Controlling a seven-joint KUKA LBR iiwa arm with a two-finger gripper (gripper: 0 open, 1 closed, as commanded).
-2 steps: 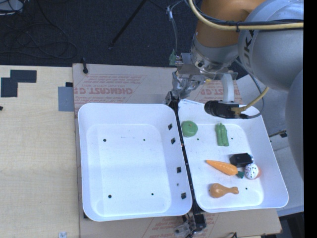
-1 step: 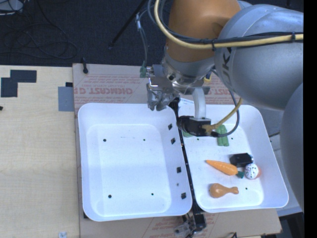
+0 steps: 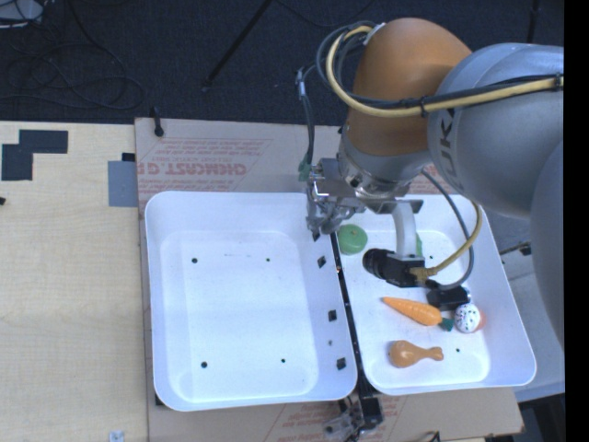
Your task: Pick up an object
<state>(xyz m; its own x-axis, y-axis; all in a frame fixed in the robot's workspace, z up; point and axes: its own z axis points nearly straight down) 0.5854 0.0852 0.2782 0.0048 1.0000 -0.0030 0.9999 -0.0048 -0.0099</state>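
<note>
near the right bin's (image 3: 515, 357) front rim lies a drumstick (image 3: 413, 354); claw (image 3: 324, 217) over the divider, grip unreadable.

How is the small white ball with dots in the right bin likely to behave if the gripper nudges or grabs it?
The white dotted ball looks round, so it would probably roll away at a nudge. It lies against the carrot tip and a black part, which may check rolling that way. Its small curved surface probably slips from two fingers unless centred.
</note>
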